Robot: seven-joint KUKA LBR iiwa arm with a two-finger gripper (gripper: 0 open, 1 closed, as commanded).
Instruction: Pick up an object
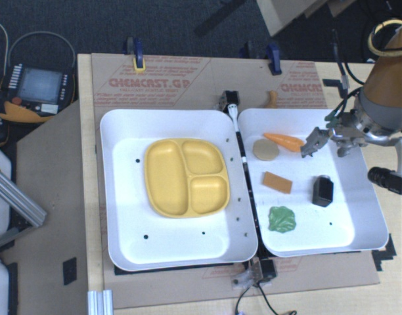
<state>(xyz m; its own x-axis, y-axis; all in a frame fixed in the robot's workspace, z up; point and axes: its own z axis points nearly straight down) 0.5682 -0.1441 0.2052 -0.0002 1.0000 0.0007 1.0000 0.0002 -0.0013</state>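
The right bin (358, 235) holds an orange carrot (283, 140), a beige round piece (266, 150), a brown block (277, 182), a black object (322, 191) and a green leafy piece (282, 218). My gripper (328, 144) hangs over the bin's upper right part, just right of the carrot's tip and above the black object. Its fingers (312, 142) stand apart with nothing between them, so it is open.
A yellow divided plate (186, 176) lies in the left bin (122, 228). A black clip (230, 101) sits at the top of the seam between the bins. The arm's orange band (388, 77) is at the right edge, over the bench.
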